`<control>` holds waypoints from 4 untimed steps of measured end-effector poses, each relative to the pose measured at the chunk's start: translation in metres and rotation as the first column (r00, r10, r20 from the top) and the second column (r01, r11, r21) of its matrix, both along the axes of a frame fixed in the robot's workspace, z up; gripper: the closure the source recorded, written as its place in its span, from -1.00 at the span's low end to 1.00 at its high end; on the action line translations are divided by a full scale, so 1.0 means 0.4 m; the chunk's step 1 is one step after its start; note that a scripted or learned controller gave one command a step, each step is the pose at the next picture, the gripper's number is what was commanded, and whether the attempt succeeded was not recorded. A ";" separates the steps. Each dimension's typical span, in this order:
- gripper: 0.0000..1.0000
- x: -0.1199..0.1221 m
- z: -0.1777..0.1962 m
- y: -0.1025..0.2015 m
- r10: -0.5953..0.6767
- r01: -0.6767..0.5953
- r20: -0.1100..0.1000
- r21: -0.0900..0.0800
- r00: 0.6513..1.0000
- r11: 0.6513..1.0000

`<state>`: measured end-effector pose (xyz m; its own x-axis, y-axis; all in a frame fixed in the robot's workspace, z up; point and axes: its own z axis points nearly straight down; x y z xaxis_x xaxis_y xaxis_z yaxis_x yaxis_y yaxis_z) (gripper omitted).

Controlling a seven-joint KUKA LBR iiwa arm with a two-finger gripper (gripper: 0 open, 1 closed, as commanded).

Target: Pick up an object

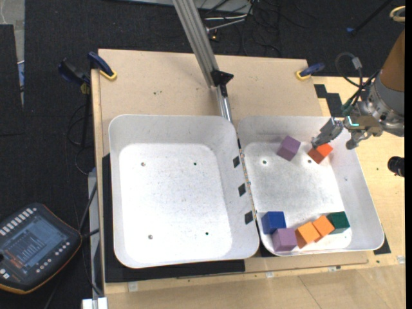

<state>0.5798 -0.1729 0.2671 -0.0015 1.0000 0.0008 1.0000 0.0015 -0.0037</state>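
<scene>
hanging over the far right edge of the right bin [360, 192], the gripper [335, 136] sits just above an orange block [320, 152] lying slightly toward the bin's middle; jaw state i cannot tell.

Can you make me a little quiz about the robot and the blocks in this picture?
1. True or false: the blue block sits in the left bin.
2. Which block is nearest the gripper? A green B small orange C blue
3. Fill in: next to the small orange block lies a ____ block.

Key: 1 false, it is in the right bin. 2 B. 3 purple.
</scene>
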 end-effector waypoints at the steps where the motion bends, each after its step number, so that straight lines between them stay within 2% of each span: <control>1: -1.00 0.002 0.005 0.000 0.000 0.000 0.004 -0.001 1.000 1.000; 4: -1.00 0.026 -0.370 -0.033 -0.003 0.003 0.000 0.000 1.000 1.000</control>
